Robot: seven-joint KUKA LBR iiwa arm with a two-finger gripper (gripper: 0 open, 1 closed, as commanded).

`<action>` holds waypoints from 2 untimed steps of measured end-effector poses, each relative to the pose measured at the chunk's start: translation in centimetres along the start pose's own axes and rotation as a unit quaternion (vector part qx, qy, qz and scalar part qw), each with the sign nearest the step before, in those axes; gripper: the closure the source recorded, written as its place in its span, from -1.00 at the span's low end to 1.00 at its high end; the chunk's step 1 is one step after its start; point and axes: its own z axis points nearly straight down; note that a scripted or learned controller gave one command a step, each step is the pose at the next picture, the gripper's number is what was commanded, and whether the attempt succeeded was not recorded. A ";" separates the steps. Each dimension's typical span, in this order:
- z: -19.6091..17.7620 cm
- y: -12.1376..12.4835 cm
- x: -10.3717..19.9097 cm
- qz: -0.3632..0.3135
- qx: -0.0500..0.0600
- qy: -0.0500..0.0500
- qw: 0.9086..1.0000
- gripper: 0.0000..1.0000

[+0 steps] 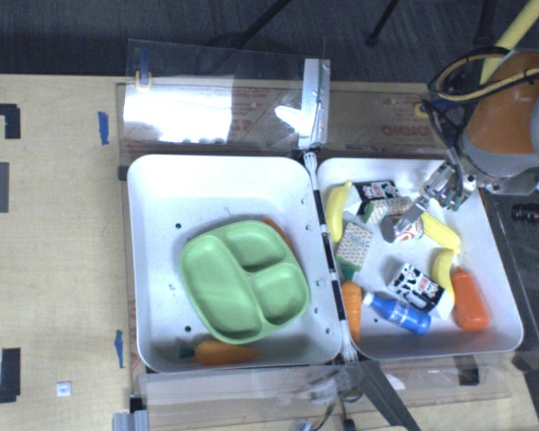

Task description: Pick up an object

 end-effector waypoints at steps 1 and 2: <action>2.5 -4.0 0.4 -0.100 0.010 0.011 0.995 -1.00; 1.4 -3.8 0.1 -0.099 0.007 0.007 0.995 1.00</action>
